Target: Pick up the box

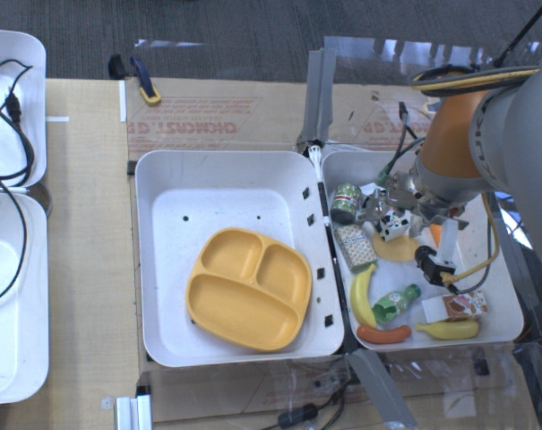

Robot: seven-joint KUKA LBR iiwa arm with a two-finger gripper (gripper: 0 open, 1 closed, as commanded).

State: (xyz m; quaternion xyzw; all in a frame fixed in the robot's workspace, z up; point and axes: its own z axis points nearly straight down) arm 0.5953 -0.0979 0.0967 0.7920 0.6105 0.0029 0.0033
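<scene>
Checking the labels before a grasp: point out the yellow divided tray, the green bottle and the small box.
yellow divided tray [249, 288], camera view, on its middle divider.
green bottle [396, 304], camera view, on its body.
small box [465, 305], camera view, on its top face.

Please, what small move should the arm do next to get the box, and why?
Probably shift the end effector toward the near right corner of the right bin, then lower it. It now hangs over the upper clutter near the green can, while the small box lies apart, beside the yellow banana. Whether its fingers are open cannot be told.
</scene>
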